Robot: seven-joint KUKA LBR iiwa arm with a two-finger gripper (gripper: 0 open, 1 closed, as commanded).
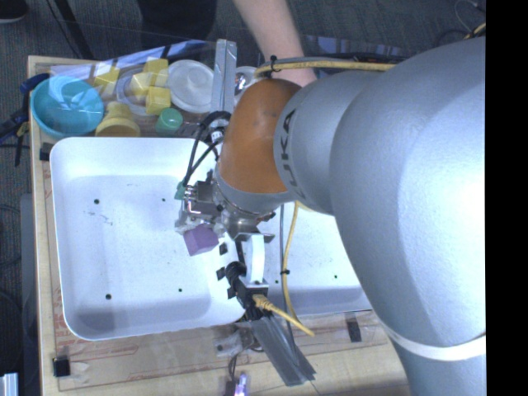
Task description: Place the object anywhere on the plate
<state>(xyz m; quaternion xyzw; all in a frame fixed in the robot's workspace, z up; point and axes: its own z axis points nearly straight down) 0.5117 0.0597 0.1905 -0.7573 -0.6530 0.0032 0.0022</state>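
White bin (99, 221) on a bench (41, 122) above dark carpet (107, 15).

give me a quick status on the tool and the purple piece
Tool over the left bin, near its right side. Purple block right at the tool; grip unclear. Arm covers the right bin.

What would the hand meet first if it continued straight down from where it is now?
Probably the bare white floor of the left bin. The hand hangs over it, with a purple block at its tip; the height between them is unclear.
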